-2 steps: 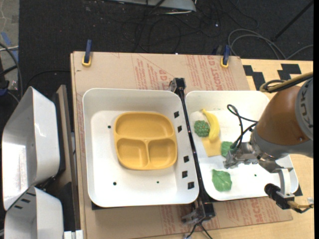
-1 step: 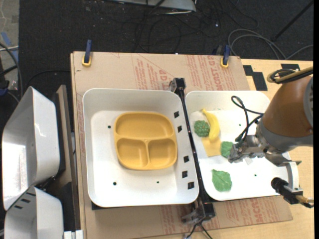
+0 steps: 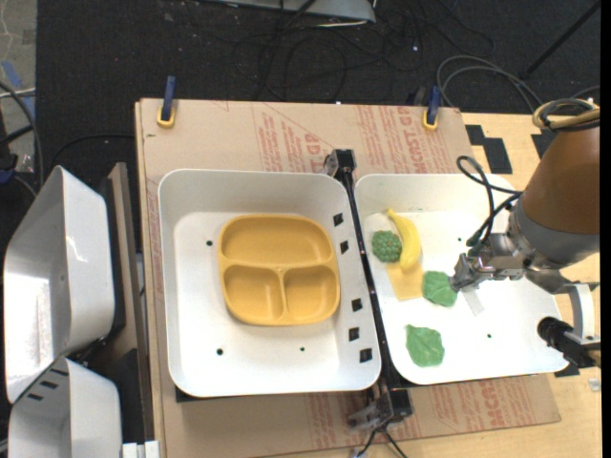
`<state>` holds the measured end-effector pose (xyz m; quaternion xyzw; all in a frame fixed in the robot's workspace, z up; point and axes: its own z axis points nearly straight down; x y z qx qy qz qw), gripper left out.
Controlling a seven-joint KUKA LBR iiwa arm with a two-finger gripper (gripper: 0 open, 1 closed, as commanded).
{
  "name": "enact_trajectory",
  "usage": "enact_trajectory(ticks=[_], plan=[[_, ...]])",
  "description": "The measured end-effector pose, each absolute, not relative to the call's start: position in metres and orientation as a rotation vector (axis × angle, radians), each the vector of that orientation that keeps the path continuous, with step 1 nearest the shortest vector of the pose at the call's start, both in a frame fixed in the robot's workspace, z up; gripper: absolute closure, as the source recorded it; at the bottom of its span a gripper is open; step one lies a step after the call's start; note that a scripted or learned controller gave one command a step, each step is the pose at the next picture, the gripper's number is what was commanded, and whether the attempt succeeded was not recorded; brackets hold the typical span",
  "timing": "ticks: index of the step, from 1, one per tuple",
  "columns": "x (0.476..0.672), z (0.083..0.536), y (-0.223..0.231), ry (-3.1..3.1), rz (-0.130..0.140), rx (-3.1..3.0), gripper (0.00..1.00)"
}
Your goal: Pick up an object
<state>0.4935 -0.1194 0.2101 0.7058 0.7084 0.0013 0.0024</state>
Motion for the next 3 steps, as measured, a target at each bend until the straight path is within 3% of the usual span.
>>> enact_trajectory(ticks=[1, 3], plan=[[0.495, 0.231, -0.119, 2.224, 0.002, 2.215, 1.00], [0.536, 0.248, -0.017, 2.230, 0.004, 2.211, 1.00]])
